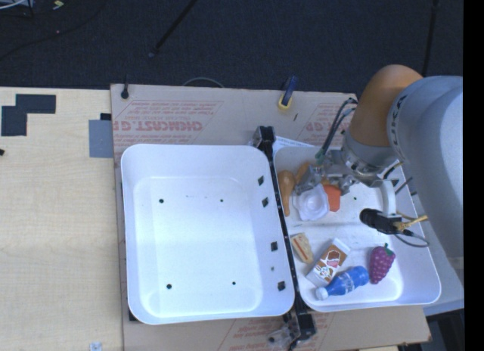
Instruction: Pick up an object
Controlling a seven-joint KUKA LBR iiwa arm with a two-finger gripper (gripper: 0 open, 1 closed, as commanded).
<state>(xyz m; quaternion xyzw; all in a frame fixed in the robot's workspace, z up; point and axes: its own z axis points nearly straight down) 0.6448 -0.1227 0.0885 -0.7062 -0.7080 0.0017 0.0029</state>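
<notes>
1. The arm (423,145) is coming in from 3 o'clock and is putting the gripper (325,179) low over the right bin (420,266), at about 11 o'clock of that bin.
2. Grip state: cannot tell. The wrist body is covering the tip from this slant, so whether it is released or clenched is not readable.
3. Nothing is showing as gripped, so I am not logging a hold.
4. Likely targets are lying just below the gripper, toward 6 o'clock of it: an orange piece (333,197) and, touching its 9 o'clock side, a clear plastic cup (311,206). Which of the two is being aimed at, I cannot say.
5. Other candidates in the same bin:
   - a tan elongated item (286,185) is lying along the wall at 10 o'clock;
   - a sandwich-like toy (302,248) is sitting at 8 o'clock;
   - a small brown-and-white carton (330,262) is sitting at 7 o'clock, just beside a blue bottle (346,281) at 6 o'clock;
   - purple grapes (381,262) are sitting at 4 o'clock, apart from the rest.
6. The left bin (197,243) is lying at 9 o'clock of the right one, their walls touching.
7. Progress, judged: the approach is looking done, with the gripper down among the objects. Closing on one item and lifting it clear are not yet done, and every item is resting on the bin floor.
</notes>
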